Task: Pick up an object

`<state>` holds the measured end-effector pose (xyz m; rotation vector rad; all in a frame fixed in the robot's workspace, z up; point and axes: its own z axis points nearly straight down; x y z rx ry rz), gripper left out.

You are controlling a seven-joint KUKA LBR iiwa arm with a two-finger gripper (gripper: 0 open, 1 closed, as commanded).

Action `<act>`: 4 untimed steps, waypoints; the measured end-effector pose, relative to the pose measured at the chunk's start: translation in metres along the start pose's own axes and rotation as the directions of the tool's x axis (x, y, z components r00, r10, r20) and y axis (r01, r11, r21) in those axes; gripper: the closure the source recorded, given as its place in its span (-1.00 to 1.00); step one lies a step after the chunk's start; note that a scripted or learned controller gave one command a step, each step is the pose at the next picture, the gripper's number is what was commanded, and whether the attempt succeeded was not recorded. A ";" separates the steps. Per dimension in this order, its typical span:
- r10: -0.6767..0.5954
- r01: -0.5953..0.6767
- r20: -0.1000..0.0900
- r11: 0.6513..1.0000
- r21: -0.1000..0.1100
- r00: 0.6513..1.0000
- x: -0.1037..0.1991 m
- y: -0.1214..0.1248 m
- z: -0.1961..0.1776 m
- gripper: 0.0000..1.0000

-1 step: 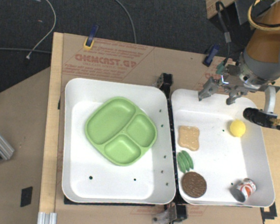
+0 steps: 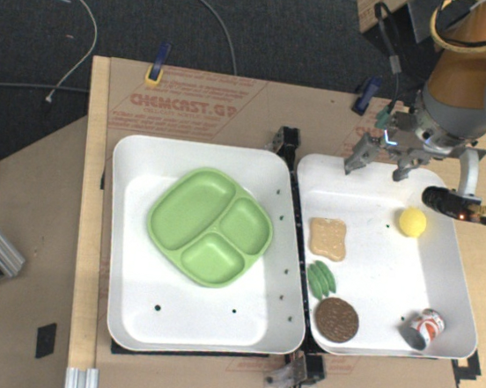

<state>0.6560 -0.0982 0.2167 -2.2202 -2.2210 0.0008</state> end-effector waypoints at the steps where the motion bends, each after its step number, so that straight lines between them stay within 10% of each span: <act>1: 0.001 -0.001 -0.001 1.000 0.005 1.000 0.000 -0.006 0.043 -1.00; 3: 0.000 0.000 -0.001 1.000 0.004 1.000 -0.001 -0.008 0.134 -1.00; 4: 0.000 0.000 -0.001 1.000 -0.002 1.000 -0.001 -0.006 0.120 1.00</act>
